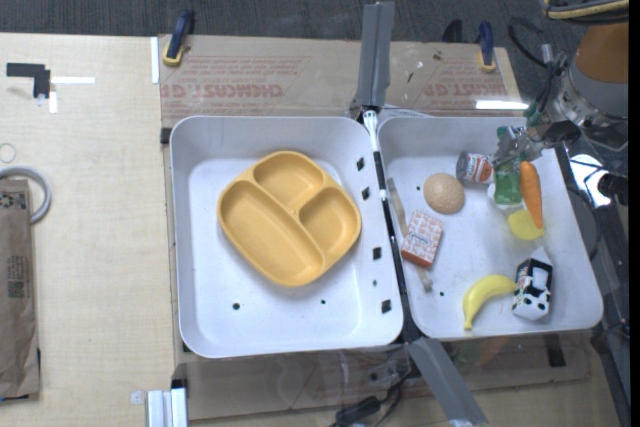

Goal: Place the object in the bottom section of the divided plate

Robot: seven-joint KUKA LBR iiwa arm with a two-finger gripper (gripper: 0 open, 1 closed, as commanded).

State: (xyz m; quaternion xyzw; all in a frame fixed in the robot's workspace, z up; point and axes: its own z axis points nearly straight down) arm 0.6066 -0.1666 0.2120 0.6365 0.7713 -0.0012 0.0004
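A yellow divided plate (289, 216) with three sections lies in the left bin (195, 315). My gripper (517, 149) hangs over the far right part of the right bin (470, 320), just above a green bottle (507, 185) and an orange carrot (531, 195). A small can (475, 168) lies just left of the gripper. Nothing is seen held in it.
The right bin also holds a tan egg-shaped object (444, 193), a red and white box (422, 239), a banana (484, 297), a black and white cow toy (533, 289) and a yellow lemon (525, 225). A grey divider (377, 50) stands between the bins at the back.
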